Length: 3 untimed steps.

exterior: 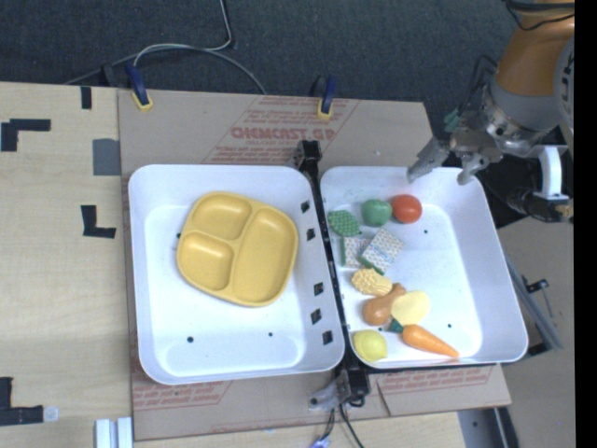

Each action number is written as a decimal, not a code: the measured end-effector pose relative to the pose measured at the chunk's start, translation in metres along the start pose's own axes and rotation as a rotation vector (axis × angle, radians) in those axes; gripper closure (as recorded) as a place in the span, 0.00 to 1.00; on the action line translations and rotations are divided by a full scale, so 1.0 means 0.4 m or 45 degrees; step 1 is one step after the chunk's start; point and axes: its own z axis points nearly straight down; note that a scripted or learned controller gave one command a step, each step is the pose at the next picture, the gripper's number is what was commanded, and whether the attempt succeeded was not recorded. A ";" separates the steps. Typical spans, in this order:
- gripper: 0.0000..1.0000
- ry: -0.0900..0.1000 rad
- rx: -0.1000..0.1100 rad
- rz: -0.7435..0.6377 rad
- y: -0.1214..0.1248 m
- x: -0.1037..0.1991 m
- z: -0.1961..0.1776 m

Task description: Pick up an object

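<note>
My gripper (pixel 442 169) hangs over the far rim of the right bin (pixel 485 278), open, its two fingers spread with nothing between them. Just below and to its left lies a red tomato (pixel 406 209) beside a green pepper (pixel 376 212). Further down the bin lie a checked green-and-white block (pixel 381 248), a corn cob (pixel 369 282), a yellow pear-like piece (pixel 410 306), an orange carrot (pixel 429 341) and a yellow lemon (pixel 370 345).
The left bin (pixel 159 334) holds a yellow divided plate (pixel 237 247). Black clips run along the seam between the bins (pixel 319 278). Two clamps hold the cardboard sheet at the back (pixel 325 101). Cables trail over the dark floor behind.
</note>
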 end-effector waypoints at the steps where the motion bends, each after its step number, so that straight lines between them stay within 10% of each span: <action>1: 0.00 -0.001 0.004 -0.001 0.075 -0.023 0.207; 2: 0.00 -0.002 -0.002 -0.003 0.079 -0.003 0.420; 3: 1.00 -0.003 -0.003 -0.005 0.080 -0.003 0.394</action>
